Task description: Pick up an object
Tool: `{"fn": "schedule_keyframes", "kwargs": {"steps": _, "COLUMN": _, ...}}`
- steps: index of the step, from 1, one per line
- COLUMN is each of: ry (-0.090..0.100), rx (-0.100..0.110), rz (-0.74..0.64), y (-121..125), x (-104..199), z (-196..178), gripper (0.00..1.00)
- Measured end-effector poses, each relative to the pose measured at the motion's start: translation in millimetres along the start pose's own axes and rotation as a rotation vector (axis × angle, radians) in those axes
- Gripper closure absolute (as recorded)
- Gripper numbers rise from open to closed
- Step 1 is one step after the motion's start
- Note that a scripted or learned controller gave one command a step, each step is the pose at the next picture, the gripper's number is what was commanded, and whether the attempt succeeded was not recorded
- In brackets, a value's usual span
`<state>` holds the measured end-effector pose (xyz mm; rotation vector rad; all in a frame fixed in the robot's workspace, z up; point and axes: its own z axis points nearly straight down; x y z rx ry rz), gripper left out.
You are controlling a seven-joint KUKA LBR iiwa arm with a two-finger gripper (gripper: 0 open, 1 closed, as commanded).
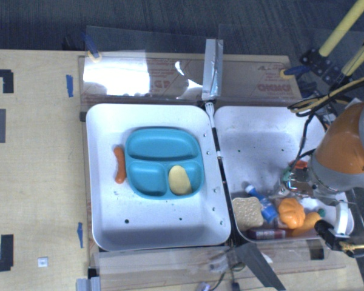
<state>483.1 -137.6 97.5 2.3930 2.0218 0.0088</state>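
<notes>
Over right bin (pixel 255 132), arm low by orange toy (pixel 291 213) in near corner w/ cracker (pixel 247 211); fingers' state can't be told. Nothing seen lifted, pick left to do.

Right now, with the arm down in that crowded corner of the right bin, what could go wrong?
1. The orange toy, beige block and small blue pieces lie packed together, so the gripper may grab two or knock neighbours aside.
2. They sit near the right bin's front wall, which may block a clean grasp.
</notes>
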Motion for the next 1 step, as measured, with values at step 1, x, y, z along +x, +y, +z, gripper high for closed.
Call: {"fn": "schedule_keyframes", "kwargs": {"steps": 1, "ry": 0.005, "rx": 0.006, "rz": -0.075, "y": 29.7, "x": 84.7, "z": -88.4, "gripper": 1.0}}
